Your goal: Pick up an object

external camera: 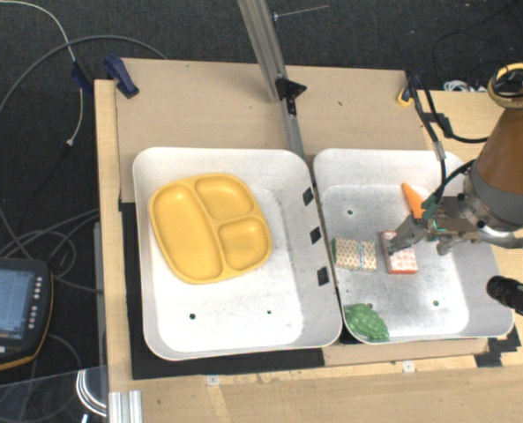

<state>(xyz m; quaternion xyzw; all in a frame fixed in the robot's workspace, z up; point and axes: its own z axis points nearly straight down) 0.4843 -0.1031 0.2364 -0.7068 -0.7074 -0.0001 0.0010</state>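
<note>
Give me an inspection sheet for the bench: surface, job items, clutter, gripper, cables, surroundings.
Surface: tan bench bearing two shallow white bins, left bin and right bin, side by side.
Job's things: in the right bin, an orange piece, a patterned block, a small pink-and-red box and a green object at the near rim.
Clutter: yellow divided plate in the left bin.
Grippers: gripper low over the pink-and-red box; grasp not confirmed.
Cables: black cable along the arm; white cable on the floor at left.
Surroundings: dark carpet, handheld screen unit at left, metal pole above the bins.
</note>
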